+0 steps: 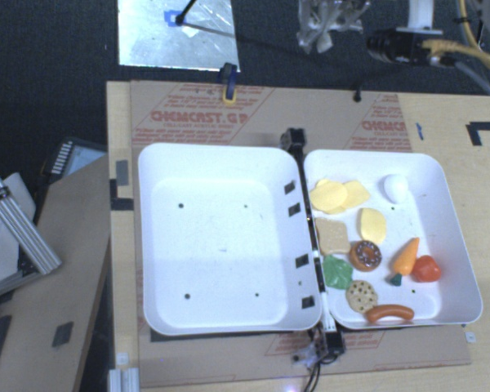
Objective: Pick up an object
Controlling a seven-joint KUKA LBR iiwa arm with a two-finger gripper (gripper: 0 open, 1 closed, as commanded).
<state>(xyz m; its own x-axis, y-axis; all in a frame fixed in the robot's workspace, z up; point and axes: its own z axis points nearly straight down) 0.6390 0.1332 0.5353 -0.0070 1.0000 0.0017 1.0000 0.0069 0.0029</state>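
Several toy foods lie in the right bin (453,219): two pale yellow chips (329,196), a white egg (394,188), a yellow wedge (372,224), a tan toast slice (332,236), a chocolate donut (365,256), an orange carrot (405,256), a red tomato (425,269), a green leaf (338,272), a cookie (361,296) and a sausage (389,314). My gripper (322,31) hangs high at the top of the view, beyond the bench's far edge and well away from both bins. Nothing shows in it.
The left bin (220,235) sits beside the right one, joined by a black divider with clips (306,235). A yellow-blue clamp (229,84) grips the bench's far edge. A shiny metal sheet (177,23) lies on the floor behind. Cables (457,51) trail at top right.
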